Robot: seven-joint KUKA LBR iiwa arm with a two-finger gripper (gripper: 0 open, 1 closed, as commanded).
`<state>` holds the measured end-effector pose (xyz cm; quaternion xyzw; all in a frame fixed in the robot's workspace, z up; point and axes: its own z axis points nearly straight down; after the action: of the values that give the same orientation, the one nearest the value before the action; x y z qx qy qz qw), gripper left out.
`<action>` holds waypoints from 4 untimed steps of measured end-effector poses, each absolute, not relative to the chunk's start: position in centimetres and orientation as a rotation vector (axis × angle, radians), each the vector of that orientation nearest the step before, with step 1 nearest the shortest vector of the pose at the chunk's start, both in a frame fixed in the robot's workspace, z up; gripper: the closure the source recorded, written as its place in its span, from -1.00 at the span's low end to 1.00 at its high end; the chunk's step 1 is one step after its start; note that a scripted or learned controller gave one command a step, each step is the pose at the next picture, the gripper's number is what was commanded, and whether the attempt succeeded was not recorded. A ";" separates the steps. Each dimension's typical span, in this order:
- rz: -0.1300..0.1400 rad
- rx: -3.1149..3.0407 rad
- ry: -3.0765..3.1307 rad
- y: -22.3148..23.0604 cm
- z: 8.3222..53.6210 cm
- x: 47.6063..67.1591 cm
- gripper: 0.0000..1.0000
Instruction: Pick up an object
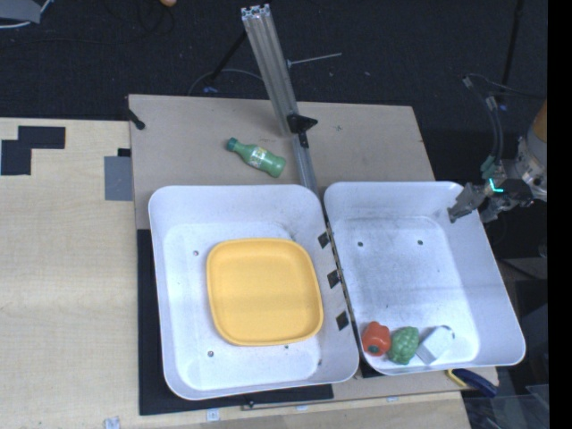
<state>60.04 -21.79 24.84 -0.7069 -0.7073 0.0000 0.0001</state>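
Hovering at the right bin's (500, 266) far right corner, the gripper (466, 206) shows too little to tell its state; a red pepper (376, 338), green toy (403, 345) and white block (433, 345) crowd its near edge

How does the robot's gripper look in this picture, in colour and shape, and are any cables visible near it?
The gripper is dark grey to black, with a small teal light on its body. Thin dark cables rise above it. A pale wrist part with an orange patch shows at the picture's right edge.
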 end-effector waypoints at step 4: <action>0.004 -2.217 -2.220 -20.7 9.2 59.9 -1.00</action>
<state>59.87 -20.66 9.16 -0.7066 -0.7076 0.0012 0.0020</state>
